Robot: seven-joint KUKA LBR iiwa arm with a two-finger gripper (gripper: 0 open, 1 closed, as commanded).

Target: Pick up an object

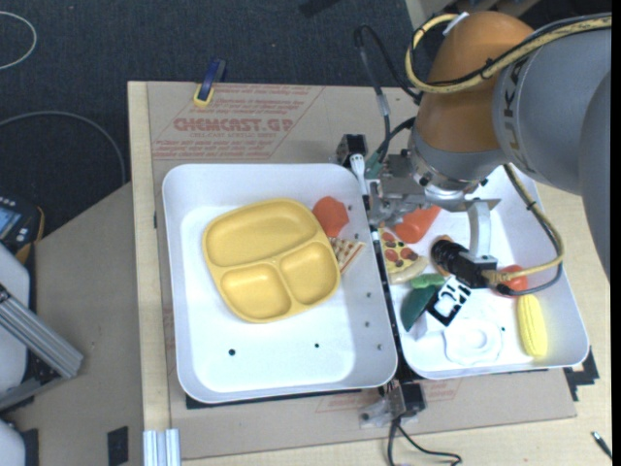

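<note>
Arm reaching in over the right bin, gripper low beside the divider between the two white bins.

Gripper (386, 200): largely hidden beneath the wrist of the arm (466, 95); whether it stood apart or together could not be told. Right bin (568, 343): orange piece (419, 223), partly covered by the wrist, just beside the gripper; pizza slice (397, 253) below that; green item (417, 302), shape unclear; yellow corn cob (532, 324) near the right wall; small red-orange thing (515, 281), too small to name. Left bin (194, 357): yellow divided plate (270, 258), with a red-orange piece (330, 214) and a criss-cross patterned wedge (346, 251) touching its right edge. Both bins sat on a brown worktop (243, 124).
</note>
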